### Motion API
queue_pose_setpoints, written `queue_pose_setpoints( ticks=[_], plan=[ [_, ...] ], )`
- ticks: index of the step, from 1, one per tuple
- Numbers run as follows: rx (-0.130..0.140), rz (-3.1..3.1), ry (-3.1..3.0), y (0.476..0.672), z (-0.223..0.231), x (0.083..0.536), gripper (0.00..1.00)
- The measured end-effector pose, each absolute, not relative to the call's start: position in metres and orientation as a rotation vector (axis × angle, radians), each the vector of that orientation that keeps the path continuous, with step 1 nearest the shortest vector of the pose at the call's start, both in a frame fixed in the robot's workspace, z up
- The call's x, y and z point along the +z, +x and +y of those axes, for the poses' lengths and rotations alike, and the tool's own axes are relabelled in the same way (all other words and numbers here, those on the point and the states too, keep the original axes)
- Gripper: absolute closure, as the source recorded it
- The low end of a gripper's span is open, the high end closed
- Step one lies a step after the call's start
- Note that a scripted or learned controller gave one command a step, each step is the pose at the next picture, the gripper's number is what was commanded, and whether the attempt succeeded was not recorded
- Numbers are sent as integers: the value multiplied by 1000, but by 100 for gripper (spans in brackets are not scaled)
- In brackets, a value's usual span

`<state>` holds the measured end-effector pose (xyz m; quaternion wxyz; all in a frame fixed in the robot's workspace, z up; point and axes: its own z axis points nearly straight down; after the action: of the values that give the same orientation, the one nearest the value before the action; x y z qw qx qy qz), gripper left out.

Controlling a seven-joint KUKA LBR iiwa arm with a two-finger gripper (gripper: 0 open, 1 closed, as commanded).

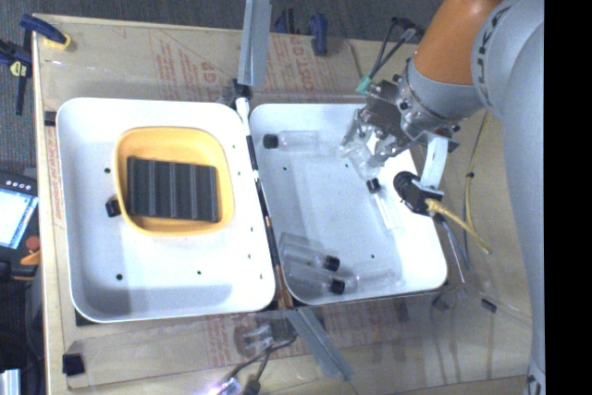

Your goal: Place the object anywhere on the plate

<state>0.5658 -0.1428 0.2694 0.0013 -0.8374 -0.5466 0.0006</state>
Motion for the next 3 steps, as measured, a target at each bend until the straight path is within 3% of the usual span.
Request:
queue_pose_setpoints(
  ticks=[1,2,3],
  plan=[
    [6,-2041,-2381,586,-100,218,100],
    [5,-2242,-2194,588,-37,191,100],
    [0,-2470,-1942,612,3,192,100]
  ],
)
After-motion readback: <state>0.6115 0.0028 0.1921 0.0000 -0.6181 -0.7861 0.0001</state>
